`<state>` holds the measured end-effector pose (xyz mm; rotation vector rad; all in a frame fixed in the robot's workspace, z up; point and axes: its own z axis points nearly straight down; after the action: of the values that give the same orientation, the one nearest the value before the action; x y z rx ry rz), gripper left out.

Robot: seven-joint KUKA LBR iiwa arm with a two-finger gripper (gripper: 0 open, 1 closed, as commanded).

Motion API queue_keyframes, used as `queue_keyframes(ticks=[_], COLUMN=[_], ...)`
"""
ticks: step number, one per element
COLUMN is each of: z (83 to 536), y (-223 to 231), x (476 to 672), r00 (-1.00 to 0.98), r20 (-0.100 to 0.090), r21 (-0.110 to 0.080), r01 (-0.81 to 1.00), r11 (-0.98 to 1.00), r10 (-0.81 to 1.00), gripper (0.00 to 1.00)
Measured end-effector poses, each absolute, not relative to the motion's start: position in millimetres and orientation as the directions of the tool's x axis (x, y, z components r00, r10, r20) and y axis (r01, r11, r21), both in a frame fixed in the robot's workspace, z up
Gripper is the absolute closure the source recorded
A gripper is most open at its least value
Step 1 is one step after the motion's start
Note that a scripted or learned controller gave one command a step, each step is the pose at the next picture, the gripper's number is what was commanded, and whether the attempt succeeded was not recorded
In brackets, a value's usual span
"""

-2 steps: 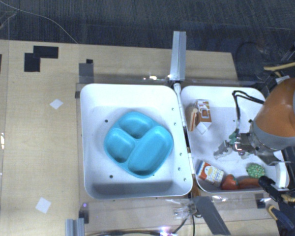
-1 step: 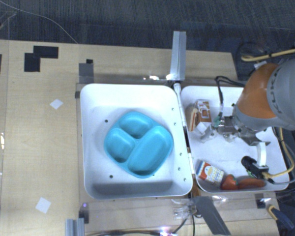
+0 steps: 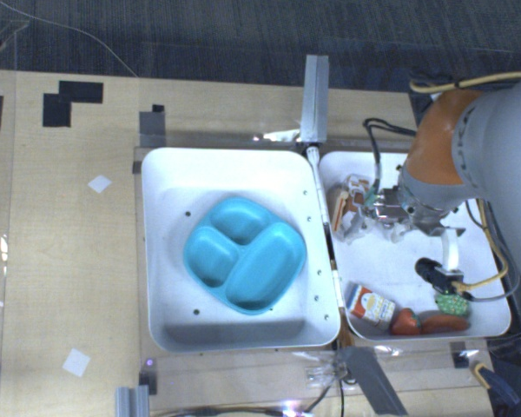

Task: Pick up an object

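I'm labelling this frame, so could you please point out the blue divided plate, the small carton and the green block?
blue divided plate (image 3: 246,254): camera view, on its middle ridge.
small carton (image 3: 370,306): camera view, on its printed face.
green block (image 3: 452,303): camera view, on its top.

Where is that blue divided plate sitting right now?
The blue divided plate lies in the middle of the left white bin, across the divider from the right bin, where the gripper is working.
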<state>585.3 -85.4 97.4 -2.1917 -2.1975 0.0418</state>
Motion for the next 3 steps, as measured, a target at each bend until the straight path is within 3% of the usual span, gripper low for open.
queue_keyframes(ticks=[1,2,3], z=[126,98,109], y=[-88,-91,-89], x=[645.8,662.6,664.8], r00=[-0.215,-0.205,-0.213], r20=[-0.001,-0.002,-0.004], r21=[0.003,0.004,0.008], r01=[0.977,0.979,0.977], r11=[0.215,0.205,0.213], r10=[0.977,0.979,0.977], gripper=[0.00,0.00,1.00])
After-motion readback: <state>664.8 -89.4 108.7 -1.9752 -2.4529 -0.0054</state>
